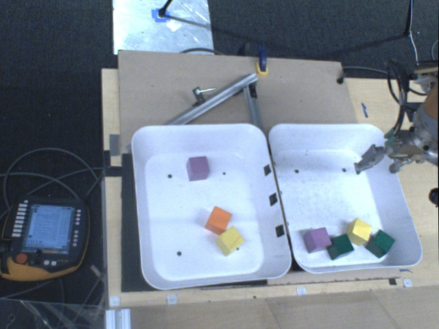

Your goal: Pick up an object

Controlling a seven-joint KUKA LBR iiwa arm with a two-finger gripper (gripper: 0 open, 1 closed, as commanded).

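beside the right bin (288, 142), the gripper (374, 157) hangs above bare floor.

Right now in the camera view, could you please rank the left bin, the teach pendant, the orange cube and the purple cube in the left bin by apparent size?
Largest to smallest:
1. Left bin
2. Teach pendant
3. Orange cube and purple cube: these look about alike, so I would not rank them.
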